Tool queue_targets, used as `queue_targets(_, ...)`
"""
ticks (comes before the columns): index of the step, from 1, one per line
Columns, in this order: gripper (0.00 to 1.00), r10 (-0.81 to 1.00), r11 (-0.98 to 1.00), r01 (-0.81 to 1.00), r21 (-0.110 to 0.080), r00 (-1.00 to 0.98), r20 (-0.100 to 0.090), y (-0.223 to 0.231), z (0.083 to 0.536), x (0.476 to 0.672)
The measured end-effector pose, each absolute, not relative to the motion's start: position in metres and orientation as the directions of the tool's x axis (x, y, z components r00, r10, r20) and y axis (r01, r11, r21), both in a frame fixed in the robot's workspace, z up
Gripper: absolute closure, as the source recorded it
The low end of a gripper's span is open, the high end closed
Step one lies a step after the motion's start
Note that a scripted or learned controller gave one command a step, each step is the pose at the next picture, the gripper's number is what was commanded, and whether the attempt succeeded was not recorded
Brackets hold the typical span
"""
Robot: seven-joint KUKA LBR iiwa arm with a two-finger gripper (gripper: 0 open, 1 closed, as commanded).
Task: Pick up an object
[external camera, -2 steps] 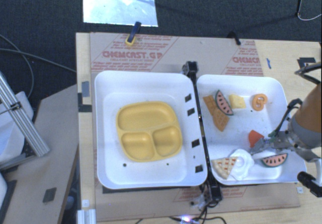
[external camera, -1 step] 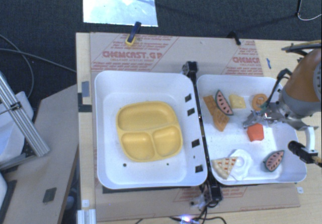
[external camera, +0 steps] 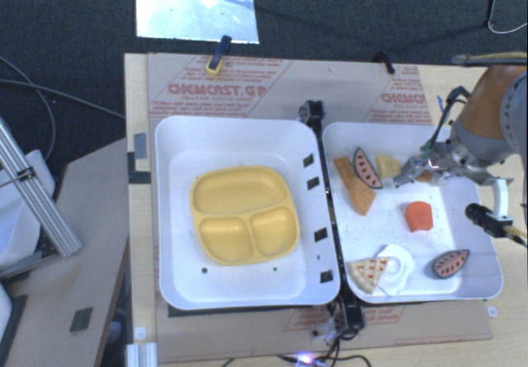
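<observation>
The right bin [external camera: 487, 275] holds several toy foods. A tan bread wedge [external camera: 353, 188] lies at its left, with a watermelon slice [external camera: 366, 167] leaning on it and a pale yellow piece [external camera: 388, 166] beside that. Further forward are an orange-red block [external camera: 419, 216], a second watermelon slice [external camera: 450, 263], a pizza slice [external camera: 368, 272] and a white round piece [external camera: 399, 265]. My gripper [external camera: 411, 169] is low over the back of this bin, just right of the yellow piece. A small orange bit [external camera: 424, 177] shows right beside its tip.
The left bin [external camera: 177, 143] carries a yellow divided plate [external camera: 244, 214]. A black divider with clips [external camera: 323, 192] runs between the bins. The grey arm [external camera: 495, 122] with its orange band comes in over the right bin's back right corner.
</observation>
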State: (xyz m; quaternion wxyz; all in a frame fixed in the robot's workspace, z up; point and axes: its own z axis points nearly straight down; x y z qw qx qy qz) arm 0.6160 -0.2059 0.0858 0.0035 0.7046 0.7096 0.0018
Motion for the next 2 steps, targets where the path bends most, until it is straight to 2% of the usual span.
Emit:
queue_targets(1,0.0,1.0,-0.002,1.0,-0.005,0.002,0.002,-0.207,0.084,0.541)
queue_targets(2,0.0,1.0,0.008,1.0,0.009,-0.008,-0.002,-0.205,0.086,0.618)
